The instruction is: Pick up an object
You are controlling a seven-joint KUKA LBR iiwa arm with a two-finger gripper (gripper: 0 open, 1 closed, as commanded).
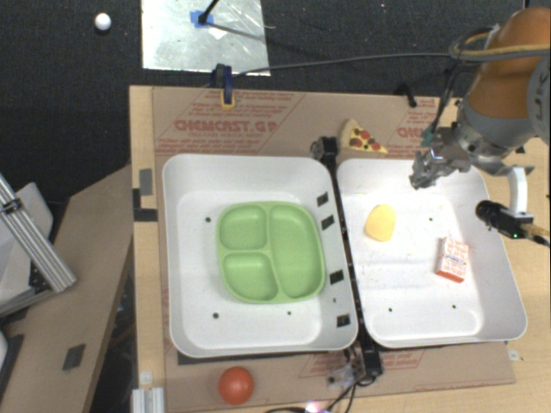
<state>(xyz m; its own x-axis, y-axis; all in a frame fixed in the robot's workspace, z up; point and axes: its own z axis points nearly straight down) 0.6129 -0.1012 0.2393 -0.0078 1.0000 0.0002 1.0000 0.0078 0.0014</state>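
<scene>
In the right bin [482, 317] lie a yellow lemon-like object [380, 222] near the middle left and a small orange-and-white box [453, 259] toward the right. My gripper [424, 176] hangs over the bin's far edge, up and to the right of the yellow object and apart from it. Nothing shows between its fingertips, which look close together. The left bin [185, 231] carries a green divided plate [269, 251].
A toy pizza slice [362, 138] lies on the cardboard behind the bins. A red ball [235, 385] sits on the bench in front of the left bin. A blue-and-yellow clamp [224, 84] stands at the board's far edge. Black clips line the seam between the bins.
</scene>
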